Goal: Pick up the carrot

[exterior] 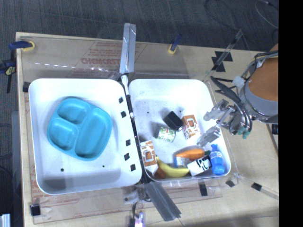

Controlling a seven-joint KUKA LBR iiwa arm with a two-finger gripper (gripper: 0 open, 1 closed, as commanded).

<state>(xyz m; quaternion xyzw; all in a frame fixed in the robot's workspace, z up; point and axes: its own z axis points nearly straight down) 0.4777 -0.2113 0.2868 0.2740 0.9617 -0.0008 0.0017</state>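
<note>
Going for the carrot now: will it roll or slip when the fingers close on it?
The carrot looks rigid and smooth, so it may slip. Its round, tapered shape would tend to roll, but the banana and blue bottle crowd it and may hinder clean finger placement by the gripper.

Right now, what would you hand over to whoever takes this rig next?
Gripper: open, holding nothing, poised over the right bin's right side, above the carrot.
Carrot: lies near that bin's front right, among a banana, a blue bottle and small cartons.
Left bin: holds a blue divided plate.
Done: nothing grasped.
Left: descend, close on the carrot, lift.
</note>
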